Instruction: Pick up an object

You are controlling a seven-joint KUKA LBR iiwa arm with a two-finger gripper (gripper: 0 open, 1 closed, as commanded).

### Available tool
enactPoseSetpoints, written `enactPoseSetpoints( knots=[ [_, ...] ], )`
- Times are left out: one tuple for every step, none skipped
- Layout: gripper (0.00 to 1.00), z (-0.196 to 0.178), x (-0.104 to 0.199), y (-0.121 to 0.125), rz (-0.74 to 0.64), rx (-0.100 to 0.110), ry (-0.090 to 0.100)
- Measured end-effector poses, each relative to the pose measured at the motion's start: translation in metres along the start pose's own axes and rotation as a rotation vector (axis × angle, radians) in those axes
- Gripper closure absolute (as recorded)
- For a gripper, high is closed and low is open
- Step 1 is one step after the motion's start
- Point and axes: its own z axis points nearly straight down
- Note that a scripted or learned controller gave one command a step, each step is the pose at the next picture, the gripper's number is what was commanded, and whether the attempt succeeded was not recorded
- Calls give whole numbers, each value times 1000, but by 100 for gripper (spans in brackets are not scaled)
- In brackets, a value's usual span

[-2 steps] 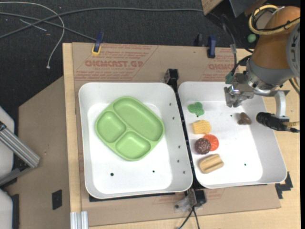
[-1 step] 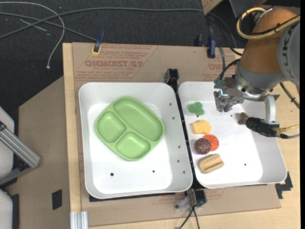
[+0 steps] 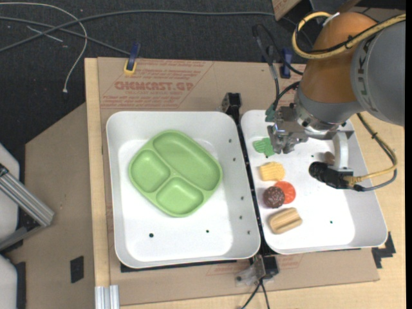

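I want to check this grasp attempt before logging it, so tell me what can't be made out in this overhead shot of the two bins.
- Gripper: the wrist hides the fingers, so open or shut is unclear, and so is any contact with the green item.
- Green item: partly covered by the gripper; its shape is unclear.
- Right bin: its far end is hidden under the arm.
- Dark round item and orange item: touching or overlapping; too small to identify.

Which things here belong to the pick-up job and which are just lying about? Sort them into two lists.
For the job:
gripper, over the right bin
green piece beside it
yellow piece
dark red round piece
orange-red piece
tan piece

Lying about:
green divided plate in the left bin
blue clamp
loose cables
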Motion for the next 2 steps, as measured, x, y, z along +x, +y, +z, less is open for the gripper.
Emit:
enactPoseSetpoints(
  knots=[
    [100, -4, 39, -21, 1, 1, 0],
    [100, 3, 91, -35, 0, 2, 0]
  ],
)
